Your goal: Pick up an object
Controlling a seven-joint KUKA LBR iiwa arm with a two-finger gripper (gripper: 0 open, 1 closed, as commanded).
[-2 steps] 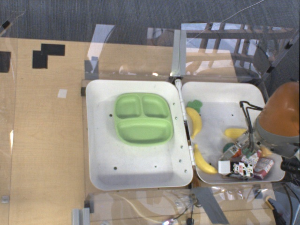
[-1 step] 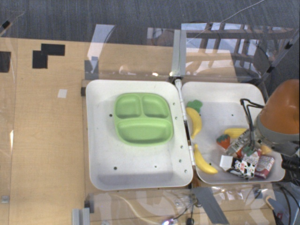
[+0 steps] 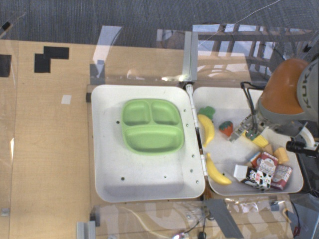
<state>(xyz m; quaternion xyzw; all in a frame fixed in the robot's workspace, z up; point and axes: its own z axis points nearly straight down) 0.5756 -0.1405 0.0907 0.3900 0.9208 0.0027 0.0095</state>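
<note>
My gripper hangs low over the middle of the right bin, under the grey arm with its orange band. A red strawberry toy lies just to its left. A yellow block lies just to its right. One banana rests along the bin's left wall and a second banana lies near the front left corner. A green item sits behind the first banana. Nothing shows as held.
Red and white cartons, a small white cube and a pale yellow piece crowd the right bin's front right. The left bin holds a green divided plate. A metal divider separates the bins.
</note>
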